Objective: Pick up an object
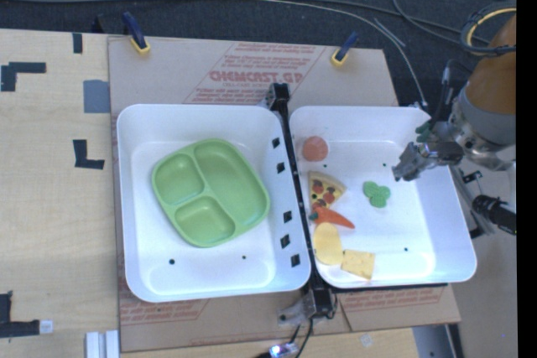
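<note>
Camera view looks down on two white bins side by side in the middle of the frame. The left bin [134, 205] carries a green divided plate [210, 191], lying flat and taking up most of its floor. The right bin [436, 247] holds the small toy foods, all gathered toward its left half. The arm [491, 101] enters from the right edge of the frame, and its gripper [406, 167] hangs over the right part of that bin, tilted down toward the left.

Among the toys, largest first: a yellow piece [328, 245] and a pale cheese block [359, 264] sit touching near the lower left of the right bin; a pizza slice [324, 189] lies just above them with an orange carrot [335, 218] across its lower tip; a round pinkish piece [315, 148] sits toward the upper left; a small green broccoli-like piece [377, 194] lies alone near the middle of the bin.

The green piece is the nearest candidate, just below and left of the gripper and apart from it. Nothing sits between the fingers; whether they are spread or pressed together I cannot tell. By my reading the pick is not yet made: reaching an object, closing on it and lifting all remain.
</note>
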Robot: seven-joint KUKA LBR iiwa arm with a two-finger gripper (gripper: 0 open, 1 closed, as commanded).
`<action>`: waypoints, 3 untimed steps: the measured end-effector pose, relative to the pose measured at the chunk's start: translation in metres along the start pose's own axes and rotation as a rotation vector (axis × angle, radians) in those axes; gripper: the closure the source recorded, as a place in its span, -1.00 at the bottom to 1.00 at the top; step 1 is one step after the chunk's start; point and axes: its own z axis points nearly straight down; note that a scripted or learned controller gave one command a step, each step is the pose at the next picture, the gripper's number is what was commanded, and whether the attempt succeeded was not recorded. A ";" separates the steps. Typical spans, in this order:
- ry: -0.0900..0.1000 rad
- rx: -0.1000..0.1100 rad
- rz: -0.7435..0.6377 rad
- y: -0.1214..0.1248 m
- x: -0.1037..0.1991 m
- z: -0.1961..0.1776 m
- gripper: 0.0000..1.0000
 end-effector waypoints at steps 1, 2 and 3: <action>0.001 0.001 -0.002 -0.009 0.059 0.007 1.00; 0.001 0.000 -0.002 0.002 0.114 0.009 1.00; 0.000 0.002 -0.001 0.000 0.164 0.024 1.00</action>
